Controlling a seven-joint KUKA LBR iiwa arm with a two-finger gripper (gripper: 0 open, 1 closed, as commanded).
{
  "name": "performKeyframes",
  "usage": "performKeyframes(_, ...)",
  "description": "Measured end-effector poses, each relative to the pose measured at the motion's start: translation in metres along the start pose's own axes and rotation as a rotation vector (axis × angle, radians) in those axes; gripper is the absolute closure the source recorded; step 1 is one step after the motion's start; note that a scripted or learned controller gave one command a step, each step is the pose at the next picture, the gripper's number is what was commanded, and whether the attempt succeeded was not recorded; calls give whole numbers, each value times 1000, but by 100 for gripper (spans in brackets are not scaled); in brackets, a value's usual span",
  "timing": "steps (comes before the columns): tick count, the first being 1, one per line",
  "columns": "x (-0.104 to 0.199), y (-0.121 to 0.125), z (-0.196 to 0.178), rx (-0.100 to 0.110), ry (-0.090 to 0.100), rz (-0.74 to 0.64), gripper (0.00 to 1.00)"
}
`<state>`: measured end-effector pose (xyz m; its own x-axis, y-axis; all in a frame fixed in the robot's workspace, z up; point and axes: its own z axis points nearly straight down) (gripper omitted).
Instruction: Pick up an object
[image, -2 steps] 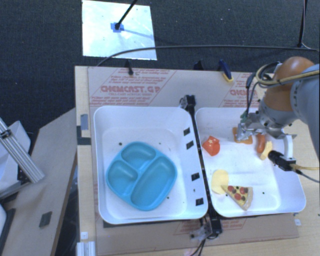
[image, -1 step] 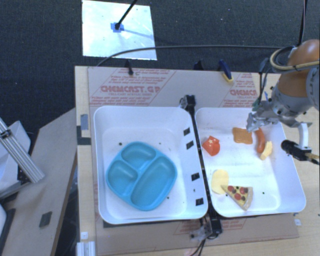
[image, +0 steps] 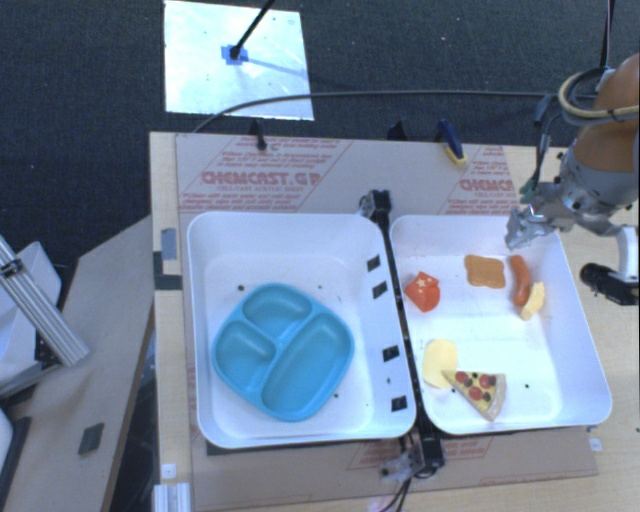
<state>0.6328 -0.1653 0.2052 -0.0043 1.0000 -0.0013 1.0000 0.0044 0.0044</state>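
Note:
The right bin (image: 575, 395) holds several toy foods: a red piece (image: 423, 291), a flat orange-brown piece (image: 485, 271), a red sausage (image: 518, 279) with a pale yellow piece (image: 533, 299) against it, a pale yellow round piece (image: 439, 362) and a pizza slice (image: 478, 390). My gripper (image: 521, 230) hangs over the bin's far right corner, just above and behind the sausage's far end. Nothing shows between its fingertips.
The left bin (image: 210, 260) holds a blue divided plate (image: 284, 350). A black divider with clips (image: 392, 300) joins the two bins. A blue clamp (image: 451, 142) sits on the board behind the right bin. A black part (image: 606, 280) sticks in at the right edge.

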Motion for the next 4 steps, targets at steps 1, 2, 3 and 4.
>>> performKeyframes(1,42,-4,-4,2,1,-3,100)
performKeyframes(2,102,-18,-8,3,2,-5,100)
performKeyframes(3,149,-20,-3,4,2,-3,100)
performKeyframes(4,191,-32,-6,4,2,-3,100)
